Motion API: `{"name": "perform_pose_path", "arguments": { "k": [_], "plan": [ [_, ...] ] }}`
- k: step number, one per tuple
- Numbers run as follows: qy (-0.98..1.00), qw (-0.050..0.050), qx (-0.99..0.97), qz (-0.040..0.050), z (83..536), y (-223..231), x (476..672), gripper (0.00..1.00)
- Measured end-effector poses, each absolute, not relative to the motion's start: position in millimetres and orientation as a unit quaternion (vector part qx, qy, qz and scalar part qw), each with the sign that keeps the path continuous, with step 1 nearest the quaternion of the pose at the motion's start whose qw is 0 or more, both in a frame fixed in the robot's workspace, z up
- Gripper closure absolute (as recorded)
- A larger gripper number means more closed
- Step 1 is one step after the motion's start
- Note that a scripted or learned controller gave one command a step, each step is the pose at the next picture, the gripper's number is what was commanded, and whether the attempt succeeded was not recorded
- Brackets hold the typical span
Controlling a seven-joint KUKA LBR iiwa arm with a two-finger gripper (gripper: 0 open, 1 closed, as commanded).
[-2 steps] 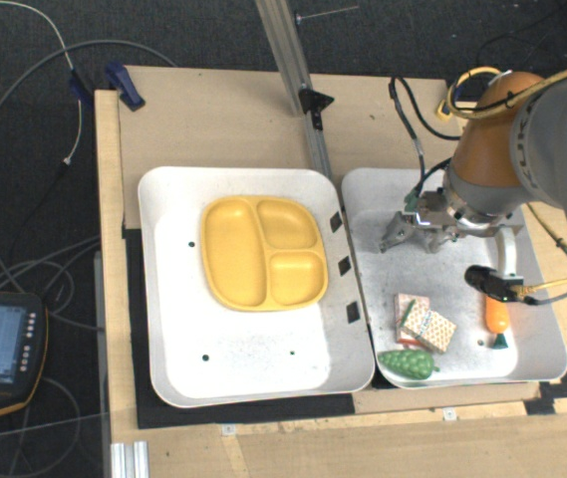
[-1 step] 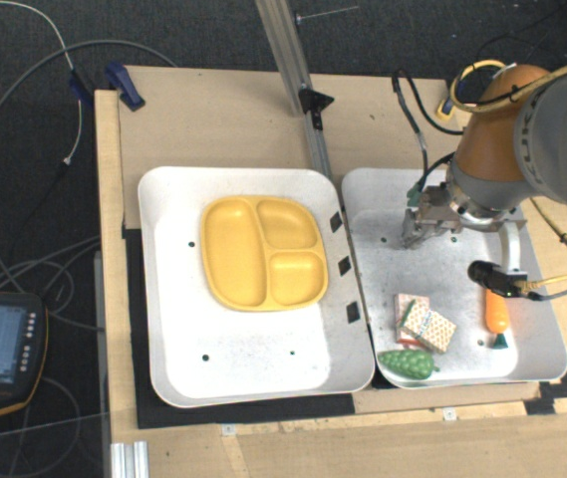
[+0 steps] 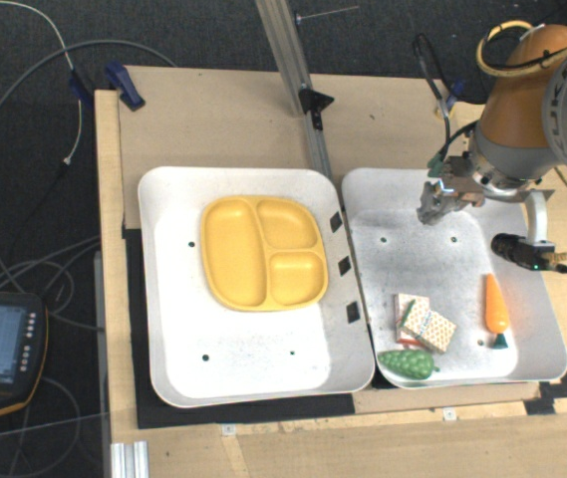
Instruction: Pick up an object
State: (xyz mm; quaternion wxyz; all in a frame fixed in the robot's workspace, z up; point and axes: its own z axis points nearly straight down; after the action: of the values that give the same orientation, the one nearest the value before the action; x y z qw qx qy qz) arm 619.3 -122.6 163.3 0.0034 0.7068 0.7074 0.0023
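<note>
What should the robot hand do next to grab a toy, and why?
Probably move toward the near end of the right bin. The gripper hangs over bare floor at the far end, while the toy carrot, patterned box and green toy all lie at the near end, so there is nothing to grab under it.

Orange carrot (image 3: 496,305), patterned box (image 3: 425,325), green vegetable (image 3: 407,364) near right bin's (image 3: 403,217) front edge.

I count two white bins (image 3: 178,366), one yellow tray (image 3: 263,251), one carrot (image 3: 496,305), one green veggie (image 3: 407,364), one small box (image 3: 425,324).
</note>
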Motion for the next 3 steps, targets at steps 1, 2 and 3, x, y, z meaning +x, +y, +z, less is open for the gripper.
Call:
{"name": "perform_pose_path", "arguments": {
  "k": [1,2,3],
  "plan": [
    [0.708,0.003,0.707,0.0024,218.2,-122.5,621.3,1.00],
    [0.709,-0.002,0.705,0.0006,231.6,-74.7,595.7,1.00],
    [0.709,-0.003,0.705,-0.0003,222.3,-28.7,574.7,1.00]
  ]
}}
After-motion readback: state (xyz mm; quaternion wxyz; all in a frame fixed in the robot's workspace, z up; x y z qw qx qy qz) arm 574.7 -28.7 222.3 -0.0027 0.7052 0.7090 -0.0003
